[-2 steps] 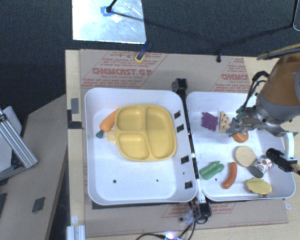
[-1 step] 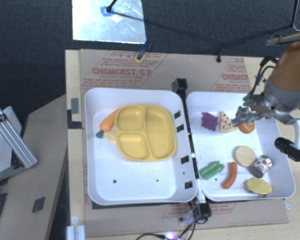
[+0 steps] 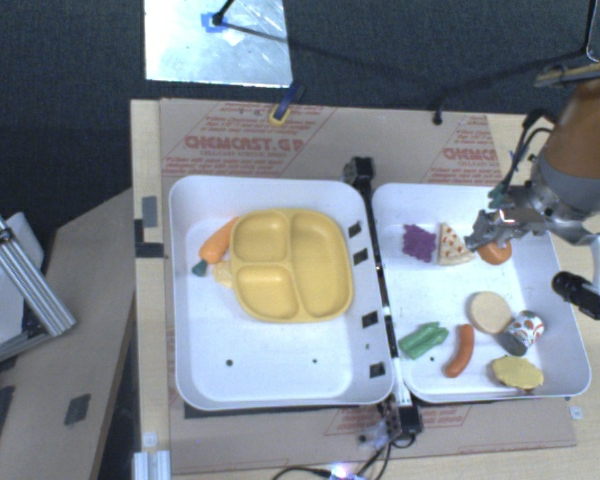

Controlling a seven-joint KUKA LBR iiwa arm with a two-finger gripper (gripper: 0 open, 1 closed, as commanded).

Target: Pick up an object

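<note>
Gripper low over the right bin, nothing lifted yet.

Gripper sits at the far side of the right bin, right at an orange piece and just beside the pizza slice; whether it's spread or closed can't be made out (wrist hides it). Purple item, cookie, sausage and green pod all rest on the bin floor. Grasp and lift remain, by my reading.

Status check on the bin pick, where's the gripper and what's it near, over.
Gripper low in right bin, beside an orange round item; grip not confirmed. Pizza slice and purple piece close alongside. Yellow divided tray and carrot in left bin.
</note>
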